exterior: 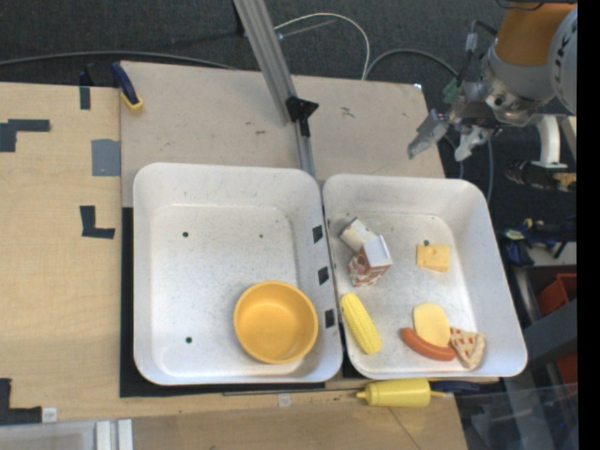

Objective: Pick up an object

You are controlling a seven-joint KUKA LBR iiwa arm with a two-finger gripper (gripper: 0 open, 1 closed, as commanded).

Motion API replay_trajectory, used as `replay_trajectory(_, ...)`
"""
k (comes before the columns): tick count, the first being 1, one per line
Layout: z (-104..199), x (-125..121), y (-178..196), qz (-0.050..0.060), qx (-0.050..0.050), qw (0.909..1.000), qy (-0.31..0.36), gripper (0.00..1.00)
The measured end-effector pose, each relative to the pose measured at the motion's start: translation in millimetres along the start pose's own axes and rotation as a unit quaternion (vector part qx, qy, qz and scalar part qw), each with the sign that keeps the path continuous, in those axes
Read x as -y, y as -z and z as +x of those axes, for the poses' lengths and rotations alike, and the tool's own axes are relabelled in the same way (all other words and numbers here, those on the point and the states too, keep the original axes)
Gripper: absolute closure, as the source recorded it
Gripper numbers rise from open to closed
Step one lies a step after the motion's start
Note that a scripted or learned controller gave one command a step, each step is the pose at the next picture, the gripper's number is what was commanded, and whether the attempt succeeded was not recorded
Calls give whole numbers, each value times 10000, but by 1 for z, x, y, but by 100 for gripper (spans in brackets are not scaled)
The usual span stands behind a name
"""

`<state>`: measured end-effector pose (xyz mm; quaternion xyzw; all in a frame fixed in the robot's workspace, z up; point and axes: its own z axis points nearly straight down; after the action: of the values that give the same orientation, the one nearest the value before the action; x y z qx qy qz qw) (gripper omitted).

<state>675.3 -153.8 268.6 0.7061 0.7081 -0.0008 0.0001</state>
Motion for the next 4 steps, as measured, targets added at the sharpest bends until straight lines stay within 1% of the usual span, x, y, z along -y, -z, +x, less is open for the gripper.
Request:
replay_trajectory(1, 0, 0, 0, 3, 2, 10000, -2, 0)
replay_trajectory(2, 3, 10, -58, 31, -5, 10000, -4, 0)
replay_trajectory(3, 2, 20, -118, 35, -5, 10000, -8, 0)
replay_trajectory(4, 1, 18, -180, -2, 4, 10000, -1, 0)
